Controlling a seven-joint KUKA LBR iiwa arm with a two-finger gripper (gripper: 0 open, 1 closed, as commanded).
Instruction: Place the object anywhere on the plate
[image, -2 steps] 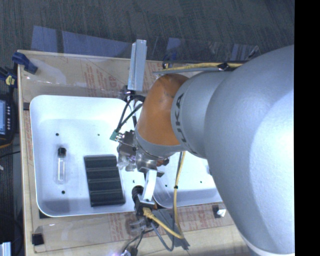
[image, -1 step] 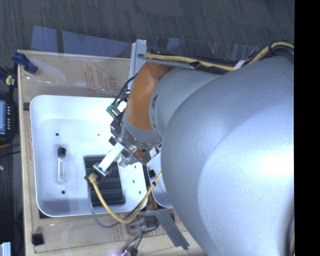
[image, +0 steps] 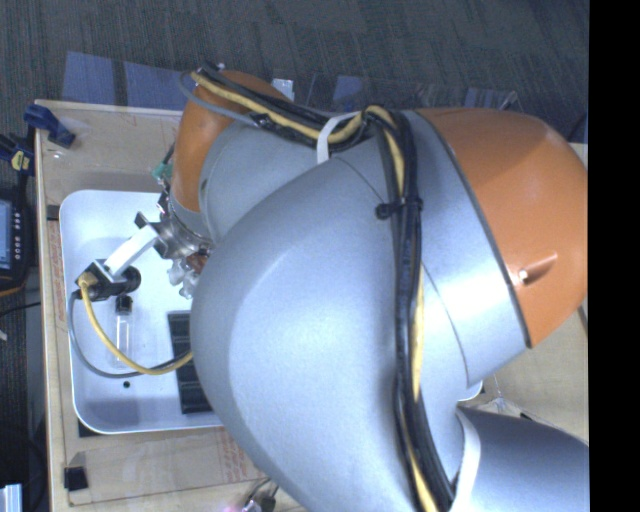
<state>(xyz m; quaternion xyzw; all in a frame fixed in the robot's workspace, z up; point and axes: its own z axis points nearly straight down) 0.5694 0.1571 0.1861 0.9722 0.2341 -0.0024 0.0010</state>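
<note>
My grey and orange arm (image: 400, 300) covers most of the camera view and hides the right bin. The gripper (image: 185, 268) hangs low over the right half of the left white bin (image: 75, 220), mostly tucked under the wrist. A black ribbed rectangular object (image: 186, 350) lies on the bin floor just below the gripper, with its right side covered by the arm. Whether it touches the gripper cannot be told. A small green thing (image: 160, 176) peeks out beside the orange band at the bin's far edge.
The wooden bench (image: 120, 460) frames the bin. A blue clamp (image: 48, 122) sits at its far left corner. A black device (image: 14, 235) stands off the left edge, and a small black block (image: 74, 477) at the near left.
</note>
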